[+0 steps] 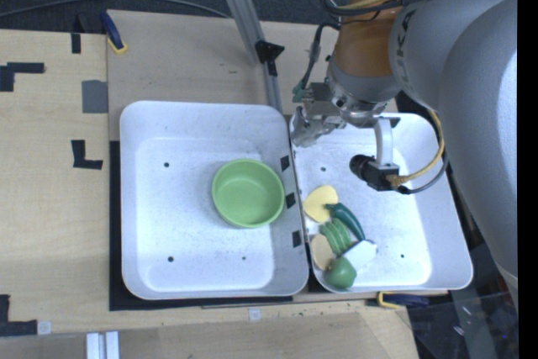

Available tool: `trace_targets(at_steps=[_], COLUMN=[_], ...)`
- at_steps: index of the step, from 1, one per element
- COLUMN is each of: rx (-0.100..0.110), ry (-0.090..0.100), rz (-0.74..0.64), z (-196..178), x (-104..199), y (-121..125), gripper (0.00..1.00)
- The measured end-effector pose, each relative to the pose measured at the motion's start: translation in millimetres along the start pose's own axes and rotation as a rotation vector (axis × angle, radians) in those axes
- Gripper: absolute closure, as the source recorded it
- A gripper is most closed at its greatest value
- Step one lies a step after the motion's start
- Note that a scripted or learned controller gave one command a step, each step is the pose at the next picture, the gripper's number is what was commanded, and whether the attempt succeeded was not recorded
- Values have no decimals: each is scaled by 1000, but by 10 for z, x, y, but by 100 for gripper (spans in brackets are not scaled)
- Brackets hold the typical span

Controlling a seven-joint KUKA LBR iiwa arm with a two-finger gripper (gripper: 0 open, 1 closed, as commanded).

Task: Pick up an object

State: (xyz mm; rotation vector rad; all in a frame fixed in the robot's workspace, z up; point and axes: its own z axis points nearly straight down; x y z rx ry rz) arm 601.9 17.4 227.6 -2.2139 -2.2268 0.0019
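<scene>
A green bowl (247, 192) sits upright in the left bin (151, 139), towards its right side. In the right bin (420, 240), near the left wall, lies a small heap: a yellow piece (319, 203), a dark green ribbed piece (343, 228), a white scrap (363, 251) and a round green object (340, 272). My gripper (309, 127) hangs over the far left corner of the right bin, well behind the heap, beside the divider between the bins. I see nothing between its fingers.
A grey metal pole (244, 8) slants up from the back rim between the bins. Cables (420, 168) loop off the wrist over the right bin. Tape marks (84, 151) lie on the bench to the left.
</scene>
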Motion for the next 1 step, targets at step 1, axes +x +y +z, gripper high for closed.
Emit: trace_targets(at_steps=[1], rx=[-1], ry=[0], rz=[0], z=[108], x=[481], y=[255], gripper=[100])
